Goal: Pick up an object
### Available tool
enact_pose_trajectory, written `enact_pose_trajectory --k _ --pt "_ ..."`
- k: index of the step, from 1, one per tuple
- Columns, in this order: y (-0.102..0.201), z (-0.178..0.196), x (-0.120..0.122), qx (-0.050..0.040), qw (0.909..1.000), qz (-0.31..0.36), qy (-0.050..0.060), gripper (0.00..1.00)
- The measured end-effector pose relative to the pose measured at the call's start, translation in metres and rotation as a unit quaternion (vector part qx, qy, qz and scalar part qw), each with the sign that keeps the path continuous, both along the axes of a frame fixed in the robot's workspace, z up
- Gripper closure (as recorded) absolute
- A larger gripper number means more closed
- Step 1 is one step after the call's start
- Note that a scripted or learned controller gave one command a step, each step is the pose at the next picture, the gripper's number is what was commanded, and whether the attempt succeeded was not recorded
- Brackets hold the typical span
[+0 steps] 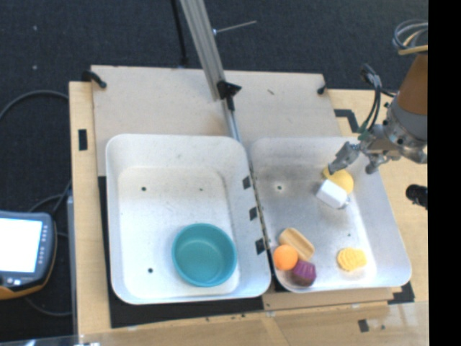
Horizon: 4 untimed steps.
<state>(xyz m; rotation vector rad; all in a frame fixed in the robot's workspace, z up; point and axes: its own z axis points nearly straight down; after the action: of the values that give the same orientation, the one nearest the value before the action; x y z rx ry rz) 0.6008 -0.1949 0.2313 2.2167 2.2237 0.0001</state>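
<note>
Tan bench [166, 99], two white bins [126, 157] side by side

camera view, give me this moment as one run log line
gripper: open, over right bin upper part | nearest: yellow-and-white object just below it | held: nothing seen | left bin: teal bowl

Tool [358, 158] low, fingers splayed apart

We see two bins side by side on the counter [166, 103]. A bowl [204, 254] sits near the front of the left bin [130, 157]. In the right bin [382, 229], a block [332, 193] lies toward the back, with four small items clustered along the front.
</note>
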Motion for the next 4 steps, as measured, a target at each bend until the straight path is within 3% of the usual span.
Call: enact_pose_trajectory --k 1,3,4 --pt "0.0 0.0 0.0 -0.0002 1.0 0.0 0.0 0.0" --pt "0.0 -0.123 0.003 0.0002 1.0 0.0 0.003 0.0" --pt "-0.001 -0.13 0.003 -0.0008 1.0 -0.001 0.001 0.0"
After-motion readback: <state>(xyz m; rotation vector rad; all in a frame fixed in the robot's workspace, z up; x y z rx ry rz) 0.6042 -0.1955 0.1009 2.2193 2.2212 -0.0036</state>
